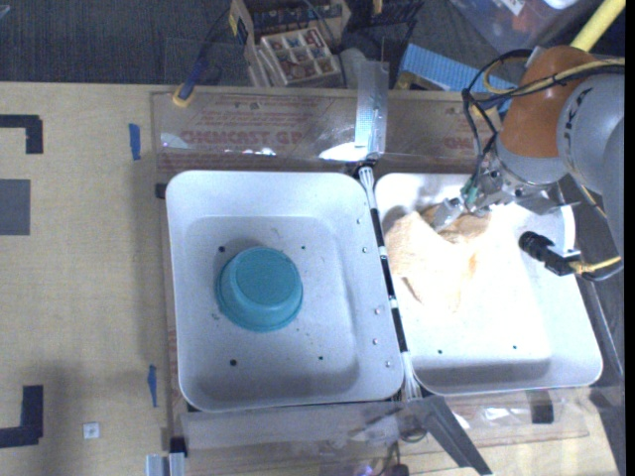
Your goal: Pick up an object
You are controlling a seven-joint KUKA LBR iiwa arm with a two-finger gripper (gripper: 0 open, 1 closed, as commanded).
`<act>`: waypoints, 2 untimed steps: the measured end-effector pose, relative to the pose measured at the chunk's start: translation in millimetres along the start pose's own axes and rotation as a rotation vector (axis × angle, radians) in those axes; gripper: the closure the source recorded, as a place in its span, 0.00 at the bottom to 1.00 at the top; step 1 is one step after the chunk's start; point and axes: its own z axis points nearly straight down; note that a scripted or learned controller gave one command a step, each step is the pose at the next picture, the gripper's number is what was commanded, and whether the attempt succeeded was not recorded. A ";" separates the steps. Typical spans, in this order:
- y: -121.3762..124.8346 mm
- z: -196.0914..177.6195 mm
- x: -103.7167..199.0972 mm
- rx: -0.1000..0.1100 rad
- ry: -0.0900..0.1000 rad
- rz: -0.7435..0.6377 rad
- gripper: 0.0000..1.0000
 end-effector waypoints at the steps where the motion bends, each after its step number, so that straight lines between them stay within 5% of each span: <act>1: 0.0 0.2 0.1 0.000 0.000 0.000 0.00; 2: 1.7 -11.8 -0.6 -0.007 -0.001 0.000 1.00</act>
